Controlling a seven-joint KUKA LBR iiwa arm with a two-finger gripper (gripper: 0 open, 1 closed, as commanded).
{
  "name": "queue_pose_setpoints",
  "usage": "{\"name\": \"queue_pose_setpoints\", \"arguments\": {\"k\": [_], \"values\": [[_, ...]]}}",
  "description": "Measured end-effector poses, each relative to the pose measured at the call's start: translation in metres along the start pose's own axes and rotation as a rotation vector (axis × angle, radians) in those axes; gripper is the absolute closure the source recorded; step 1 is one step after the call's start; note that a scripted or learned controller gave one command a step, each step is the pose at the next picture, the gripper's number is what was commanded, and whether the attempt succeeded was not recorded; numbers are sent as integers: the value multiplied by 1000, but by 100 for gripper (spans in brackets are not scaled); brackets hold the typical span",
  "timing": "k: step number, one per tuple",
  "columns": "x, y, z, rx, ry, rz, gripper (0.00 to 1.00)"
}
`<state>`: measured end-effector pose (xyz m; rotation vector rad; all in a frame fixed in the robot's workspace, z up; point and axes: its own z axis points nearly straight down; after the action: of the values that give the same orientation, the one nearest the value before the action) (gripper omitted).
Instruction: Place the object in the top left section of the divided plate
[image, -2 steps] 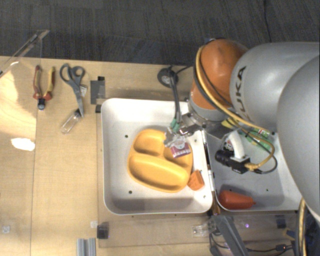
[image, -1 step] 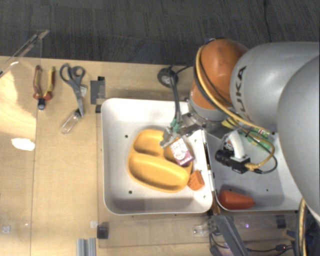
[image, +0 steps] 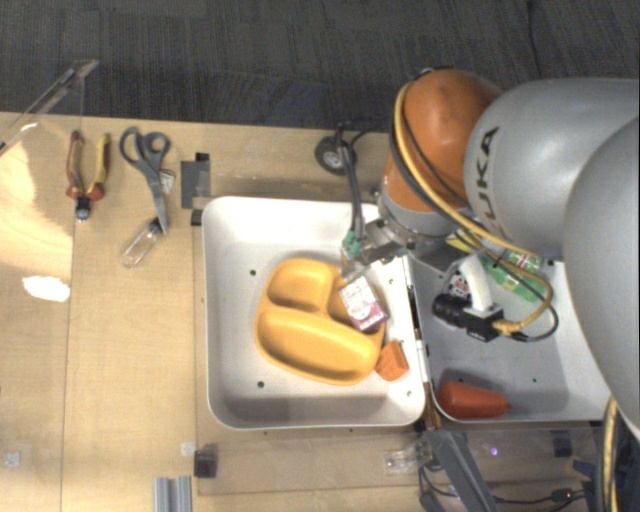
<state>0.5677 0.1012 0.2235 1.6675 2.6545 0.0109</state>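
Yellow divided plate (image: 310, 330) is lying in the left bin (image: 230, 300). A small purple packet (image: 360, 303) is sitting at the plate's right edge, under the gripper (image: 352, 262). Orange carrot (image: 472, 399) is lying in the right bin (image: 560, 385), near side.

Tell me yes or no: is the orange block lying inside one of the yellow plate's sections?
No, the orange block lies on the white bin floor beside the yellow divided plate, at its lower right edge.
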Motion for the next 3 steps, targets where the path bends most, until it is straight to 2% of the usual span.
{"name": "queue_pose_setpoints", "arguments": {"k": [1, 2, 3], "values": [[-69, -32, 39, 6, 0, -18, 100], [-47, -69, -48, 1, -1, -84, 100], [9, -20, -64, -1, 0, -516, 100]]}}
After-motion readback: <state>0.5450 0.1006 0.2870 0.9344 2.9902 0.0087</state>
